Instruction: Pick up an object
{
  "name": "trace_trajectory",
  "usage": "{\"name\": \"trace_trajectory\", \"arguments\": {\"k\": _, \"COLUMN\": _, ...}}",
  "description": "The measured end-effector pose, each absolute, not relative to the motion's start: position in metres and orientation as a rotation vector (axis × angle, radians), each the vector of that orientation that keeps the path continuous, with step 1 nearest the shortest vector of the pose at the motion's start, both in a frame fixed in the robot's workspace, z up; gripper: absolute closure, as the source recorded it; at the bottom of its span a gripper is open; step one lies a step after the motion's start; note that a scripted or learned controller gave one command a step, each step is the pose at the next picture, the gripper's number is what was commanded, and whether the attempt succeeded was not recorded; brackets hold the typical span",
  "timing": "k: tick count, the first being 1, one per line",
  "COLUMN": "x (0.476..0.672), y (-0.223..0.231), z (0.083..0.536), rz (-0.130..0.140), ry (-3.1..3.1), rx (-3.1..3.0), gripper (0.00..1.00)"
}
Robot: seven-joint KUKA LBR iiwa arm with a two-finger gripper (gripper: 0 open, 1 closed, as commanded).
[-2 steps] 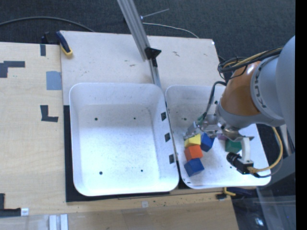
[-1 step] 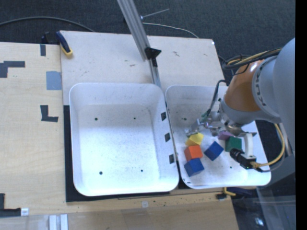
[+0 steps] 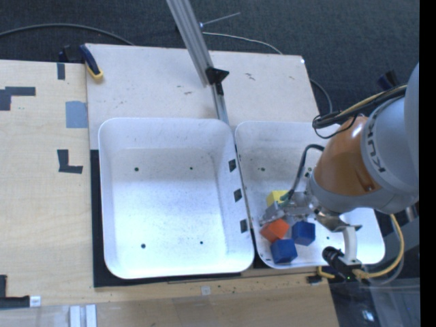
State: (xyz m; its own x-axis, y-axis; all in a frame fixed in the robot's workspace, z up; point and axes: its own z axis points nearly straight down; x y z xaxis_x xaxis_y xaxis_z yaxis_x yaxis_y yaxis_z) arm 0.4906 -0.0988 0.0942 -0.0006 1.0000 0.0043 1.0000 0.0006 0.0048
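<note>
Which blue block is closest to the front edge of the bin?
The lower blue block, below the orange block. The other blue block sits further back, right of the orange one.

A dark carpeted floor (image 3: 327,19) fills the top of the view, with thin cables (image 3: 61,27) trailing over it; a pale wooden bench (image 3: 41,210) spans the left and bottom, marked with grey tape patches (image 3: 76,114) near its left edge; a white board (image 3: 150,80) lies on the bench; a metal rail (image 3: 194,36) slants across the board's top edge; even, soft light throughout.
</note>
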Motion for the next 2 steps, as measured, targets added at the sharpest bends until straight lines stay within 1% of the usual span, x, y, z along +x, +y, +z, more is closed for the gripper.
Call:
{"name": "trace_trajectory", "arguments": {"k": 1, "x": 0.5238, "y": -0.0912, "z": 0.0916, "rz": 0.000, "ry": 2.225, "rx": 2.218, "gripper": 0.00}}
{"name": "trace_trajectory", "arguments": {"k": 2, "x": 0.5213, "y": -0.0915, "z": 0.1002, "rz": -0.005, "ry": 2.227, "rx": 2.224, "gripper": 1.00}}
